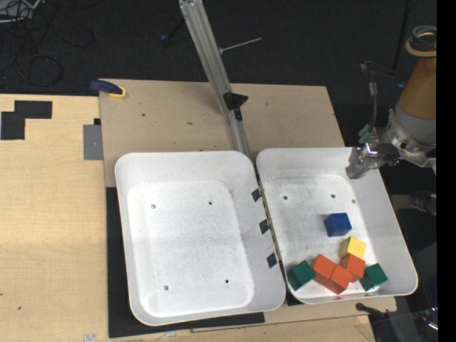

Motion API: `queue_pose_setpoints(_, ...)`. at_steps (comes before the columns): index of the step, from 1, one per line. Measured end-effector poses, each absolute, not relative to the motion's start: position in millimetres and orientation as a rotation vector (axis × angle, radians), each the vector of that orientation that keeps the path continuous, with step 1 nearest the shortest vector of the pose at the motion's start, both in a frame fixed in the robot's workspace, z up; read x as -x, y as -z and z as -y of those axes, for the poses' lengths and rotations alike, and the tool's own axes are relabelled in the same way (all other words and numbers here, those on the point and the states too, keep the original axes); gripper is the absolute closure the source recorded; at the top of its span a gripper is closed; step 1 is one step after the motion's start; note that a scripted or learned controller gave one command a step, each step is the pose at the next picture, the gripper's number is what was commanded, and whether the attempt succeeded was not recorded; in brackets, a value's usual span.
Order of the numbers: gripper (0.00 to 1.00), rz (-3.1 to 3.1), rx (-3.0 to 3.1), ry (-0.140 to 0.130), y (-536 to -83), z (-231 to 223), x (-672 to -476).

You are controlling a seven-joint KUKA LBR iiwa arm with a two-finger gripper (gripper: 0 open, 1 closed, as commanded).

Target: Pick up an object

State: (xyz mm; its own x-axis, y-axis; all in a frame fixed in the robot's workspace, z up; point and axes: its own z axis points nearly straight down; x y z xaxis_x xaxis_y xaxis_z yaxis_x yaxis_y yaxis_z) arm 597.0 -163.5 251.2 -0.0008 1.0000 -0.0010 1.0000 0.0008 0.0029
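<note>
Overhead, end effector [358, 164] hangs at the right bin's [303, 171] far right rim, nothing between its fingers (open or closed: cannot tell). Blue cube [338, 224] sits apart from the clustered blocks [337, 270] nearer the front.

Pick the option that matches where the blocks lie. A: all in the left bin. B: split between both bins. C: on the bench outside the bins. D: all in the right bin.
D: the blue block, yellow block, orange blocks and green blocks all sit in the right bin, clustered toward its near corner.
</note>
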Motion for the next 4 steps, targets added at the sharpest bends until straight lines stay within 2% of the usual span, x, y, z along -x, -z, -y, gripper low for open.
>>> queue_pose_setpoints(1,1.0,-2.222,-2.216,-0.003,-301.8,165.0,-597.6)
queue_pose_setpoints(4,1.0,-2.229,-2.22,0.003,-287.9,11.5,-558.5)
